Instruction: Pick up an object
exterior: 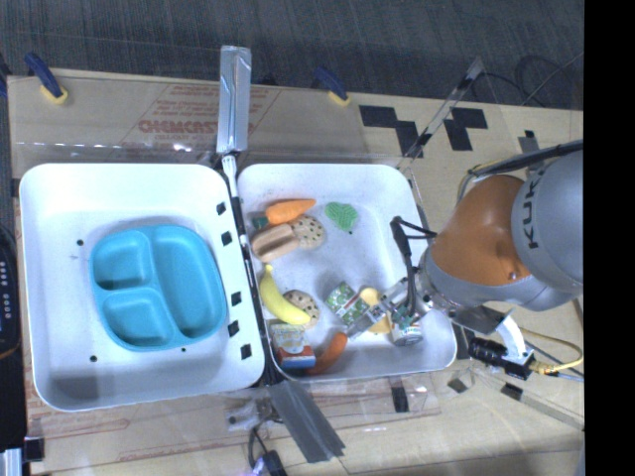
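Note:
The right bin (382,181) holds several toy foods. An orange carrot (289,209), a hot dog bun (274,239), a cookie (310,231) and a green leafy piece (342,215) lie toward the back. A banana (277,300), a second cookie (301,303), a green-and-white packet (343,298), a small yellow piece (369,296), a cup (288,339) and a red sausage (331,350) lie toward the front. My gripper (393,317) is low in the bin's front right corner, right beside the yellow piece and the packet.
In the left bin (50,206) lies a blue divided tray (159,286). A metal bar (233,97) stands at the back between the two bins. The arm's orange band (476,241) hangs over the right bin's right wall.

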